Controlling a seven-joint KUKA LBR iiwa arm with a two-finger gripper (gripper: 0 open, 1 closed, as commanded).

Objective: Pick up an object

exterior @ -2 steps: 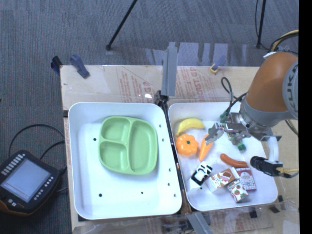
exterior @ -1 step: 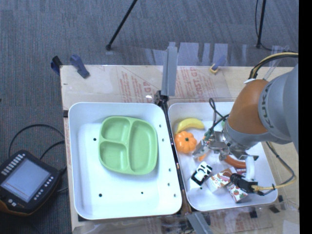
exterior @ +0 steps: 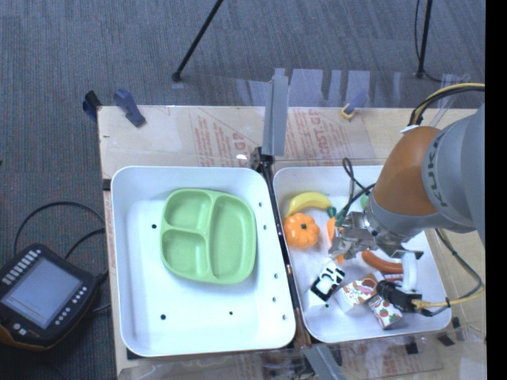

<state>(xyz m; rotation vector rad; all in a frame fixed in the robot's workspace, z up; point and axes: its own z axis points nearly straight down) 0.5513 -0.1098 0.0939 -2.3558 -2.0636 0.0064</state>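
The grey arm's two-finger gripper (exterior: 348,244) is lowered into the right-hand shallow white bin (exterior: 313,317), just right of the small orange toy pumpkin (exterior: 302,230). Its opening cannot be told. A yellow plastic banana (exterior: 307,203) is seen just above the pumpkin.

A handheld control pendant (exterior: 41,290) with a dark screen lies on the grey carpet (exterior: 95,38) left of the counter (exterior: 182,133). Two tripod legs (exterior: 202,30) stand beyond it; a blue clamp (exterior: 128,105) grips its far-left corner.
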